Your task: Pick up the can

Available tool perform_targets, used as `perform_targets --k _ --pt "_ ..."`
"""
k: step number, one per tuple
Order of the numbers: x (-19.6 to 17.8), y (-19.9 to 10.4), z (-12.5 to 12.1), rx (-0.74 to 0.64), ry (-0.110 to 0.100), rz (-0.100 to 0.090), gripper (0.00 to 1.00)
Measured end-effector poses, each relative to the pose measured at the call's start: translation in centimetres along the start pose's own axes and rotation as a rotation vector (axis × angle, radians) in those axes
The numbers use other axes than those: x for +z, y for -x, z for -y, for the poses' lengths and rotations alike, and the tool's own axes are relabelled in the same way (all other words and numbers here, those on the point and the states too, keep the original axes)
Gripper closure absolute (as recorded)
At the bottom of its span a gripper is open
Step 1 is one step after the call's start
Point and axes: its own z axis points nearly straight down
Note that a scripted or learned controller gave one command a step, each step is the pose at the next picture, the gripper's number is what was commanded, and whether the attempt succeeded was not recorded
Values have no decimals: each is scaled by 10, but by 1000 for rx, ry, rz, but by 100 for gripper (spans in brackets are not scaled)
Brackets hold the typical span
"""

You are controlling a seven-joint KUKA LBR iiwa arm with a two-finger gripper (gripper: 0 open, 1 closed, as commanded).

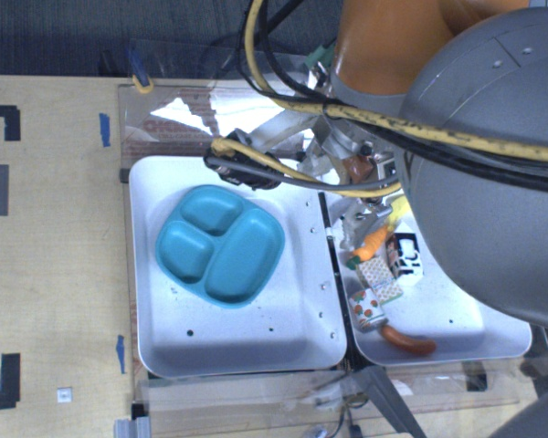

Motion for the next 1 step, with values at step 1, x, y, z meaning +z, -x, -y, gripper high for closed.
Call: perform_targets --k 1 --pt "-10 -1 -1 3 3 0 100"
